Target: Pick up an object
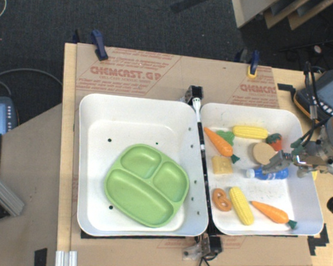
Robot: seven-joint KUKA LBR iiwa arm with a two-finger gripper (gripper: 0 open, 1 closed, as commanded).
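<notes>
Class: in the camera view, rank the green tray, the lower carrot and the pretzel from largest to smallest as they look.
1. Green tray, far the largest.
2. Lower carrot.
3. Pretzel, smallest.

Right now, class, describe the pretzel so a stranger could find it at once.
Start at the right-hand white bin, the one full of toy food. Look along its near edge, at the corner closest to the green plate. The pretzel lies there beside a corn cob: small, orange-brown, looped with holes, unlike the long carrots and cobs around it.

Dark carpet floor (136,17); brown bench board (160,71); wooden furniture (270,8) top right.
</notes>
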